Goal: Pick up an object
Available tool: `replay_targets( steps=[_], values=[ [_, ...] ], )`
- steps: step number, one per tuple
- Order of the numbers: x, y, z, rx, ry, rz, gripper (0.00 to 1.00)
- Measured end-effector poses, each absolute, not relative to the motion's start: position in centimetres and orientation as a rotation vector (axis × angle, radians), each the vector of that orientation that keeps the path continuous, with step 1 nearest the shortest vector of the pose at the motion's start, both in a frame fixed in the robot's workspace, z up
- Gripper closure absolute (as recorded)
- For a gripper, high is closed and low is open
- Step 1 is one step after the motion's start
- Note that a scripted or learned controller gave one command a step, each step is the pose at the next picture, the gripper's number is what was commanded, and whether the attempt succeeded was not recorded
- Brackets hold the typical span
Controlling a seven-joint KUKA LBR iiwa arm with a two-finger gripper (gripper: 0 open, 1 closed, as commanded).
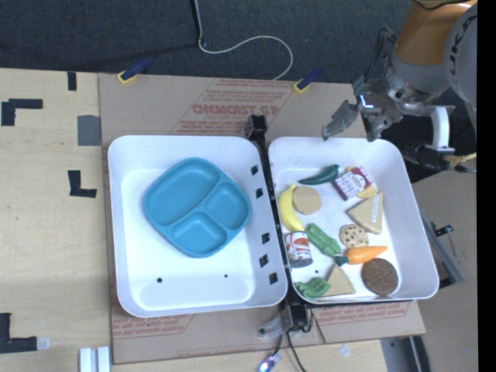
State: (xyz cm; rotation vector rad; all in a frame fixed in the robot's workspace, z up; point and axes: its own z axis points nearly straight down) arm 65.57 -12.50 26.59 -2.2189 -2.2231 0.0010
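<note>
Hand (353, 124): metal fingers spread, empty | banana (288, 208): curved, smooth | cookie (380, 276): round, brown

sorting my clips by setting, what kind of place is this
Probably a robotics lab bench set up for pick trials, not a kitchen. Two white bins sit on taped cardboard, the toy food looks plastic, and a grey and orange arm's gripper hangs over the right bin.
</note>
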Motion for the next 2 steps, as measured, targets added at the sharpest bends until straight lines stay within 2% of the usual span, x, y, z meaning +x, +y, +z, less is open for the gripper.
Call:
replay_targets(
  steps=[1, 2],
  values=[
    [61.3, -6.1, 21.8, -2.21, -2.221, 0.007, 0.0],
    [54.4, -0.4, 18.1, -2.209, -2.22, 0.009, 0.0]
  ],
)
